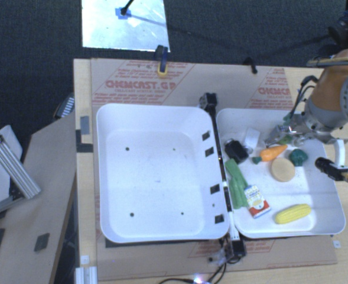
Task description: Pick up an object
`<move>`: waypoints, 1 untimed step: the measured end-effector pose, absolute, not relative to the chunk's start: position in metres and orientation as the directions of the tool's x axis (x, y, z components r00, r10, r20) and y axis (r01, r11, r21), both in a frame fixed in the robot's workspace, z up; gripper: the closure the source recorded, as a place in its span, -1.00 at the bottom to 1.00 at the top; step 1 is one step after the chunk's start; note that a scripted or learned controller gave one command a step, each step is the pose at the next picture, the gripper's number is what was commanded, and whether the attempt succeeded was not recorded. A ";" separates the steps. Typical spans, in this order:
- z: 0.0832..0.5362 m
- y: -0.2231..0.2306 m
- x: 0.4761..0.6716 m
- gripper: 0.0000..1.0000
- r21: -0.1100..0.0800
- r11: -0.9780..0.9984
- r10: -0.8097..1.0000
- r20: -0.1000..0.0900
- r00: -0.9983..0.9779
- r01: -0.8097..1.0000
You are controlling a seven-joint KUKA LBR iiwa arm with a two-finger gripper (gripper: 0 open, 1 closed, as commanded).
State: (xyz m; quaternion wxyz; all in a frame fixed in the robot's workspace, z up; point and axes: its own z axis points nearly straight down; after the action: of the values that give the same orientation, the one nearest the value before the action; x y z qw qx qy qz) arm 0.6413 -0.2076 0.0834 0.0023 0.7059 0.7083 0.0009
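Wires and a black clamp (231, 252) sit at the bench's near edge, under the seam where the two bins meet. Furthest left, off the bench, a slanted aluminium rail (9, 165) crosses a side table. Next comes the left bin (109, 218), white, its floor bare apart from a few small dark specks. Black clips (214, 189) run along the rims where it touches the right bin (333, 220), and every loose item lies in that right bin. At its left side a black object (234, 151) rests near the far corner, with a small white piece (251, 138) just beside it. Below them a long green object (236, 182) lies along the left wall, and its near end touches a small red, white and yellow carton (257, 201). Further right, an orange carrot (273, 153) lies in the far half, a tan round disc (283, 170) just nearer than it, and a small dark green object (298, 156) just beside both. A yellow corn cob (292, 213) lies apart near the front rim. The gripper (283, 135) hangs low over the far part of this bin, right above the carrot, below the arm's orange band (330, 93). Whether the gripper is apart, together or clamped on anything cannot be told; no item is seen lifted off the bin floor.
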 end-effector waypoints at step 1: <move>0.096 -0.207 0.641 1.00 0.004 0.005 1.000 -0.002 -0.005 1.000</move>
State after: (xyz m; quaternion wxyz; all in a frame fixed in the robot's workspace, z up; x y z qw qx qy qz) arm 0.6408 -0.2067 0.0961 0.0020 0.7053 0.7089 0.0010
